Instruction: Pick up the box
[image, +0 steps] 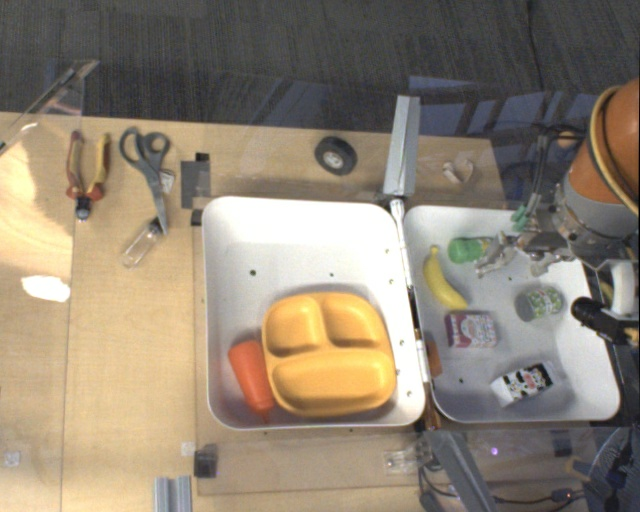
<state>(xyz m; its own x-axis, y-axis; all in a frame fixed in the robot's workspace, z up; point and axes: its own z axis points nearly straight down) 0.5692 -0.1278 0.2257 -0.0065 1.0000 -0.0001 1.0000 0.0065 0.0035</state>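
Note:
Two box-like items lie in the right bin (600, 405). One is a small maroon and pink box (470, 329) near the bin's middle left. The other is a black and white carton (523, 381), tilted, toward the front. The arm, with its orange band (615, 130), comes in from the right over the bin's far right corner. My gripper (522, 248) hangs above the back of the right bin, just right of a green bottle (466, 249). It sits behind both boxes and apart from them, with nothing seen in its grasp.
The right bin also holds a banana (443, 280) and a small green and white can (540, 303). In the left bin (300, 225) lie a yellow divided tray (327, 352) and an orange object (251, 378). Scissors (150, 165), pliers (84, 170) and a tape roll (336, 155) rest on the bench.

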